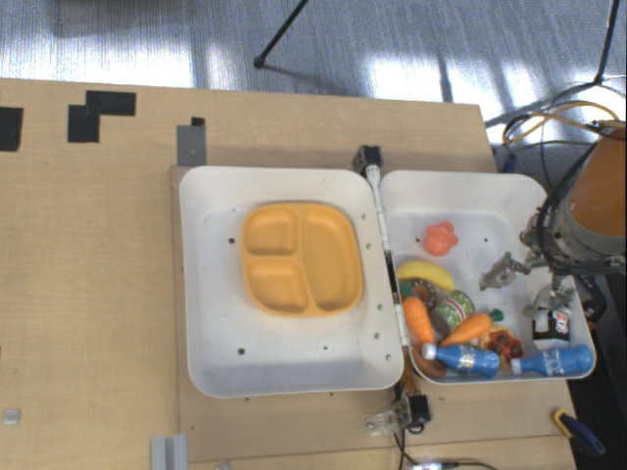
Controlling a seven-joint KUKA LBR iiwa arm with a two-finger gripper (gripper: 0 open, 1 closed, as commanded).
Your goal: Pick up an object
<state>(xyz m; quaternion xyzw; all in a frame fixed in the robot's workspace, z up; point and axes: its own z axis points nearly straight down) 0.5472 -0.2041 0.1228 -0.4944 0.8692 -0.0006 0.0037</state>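
Gripper (524, 282) hovering, lower right of frame
Jaws are standing open, holding nothing; descending into the crowded toys (460, 336), they are risking a glancing miss.

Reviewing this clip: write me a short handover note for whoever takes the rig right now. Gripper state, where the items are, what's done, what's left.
Gripper: over the right bin, near its right side, fingers apart, nothing between them.
Left bin: holds the yellow divided tray.
Right bin: pink item alone near the top; banana, two carrots, two blue bottles and other small items piled along the lower edge.
Done: nothing picked up so far.
Left: lower onto one item, close on it, lift.
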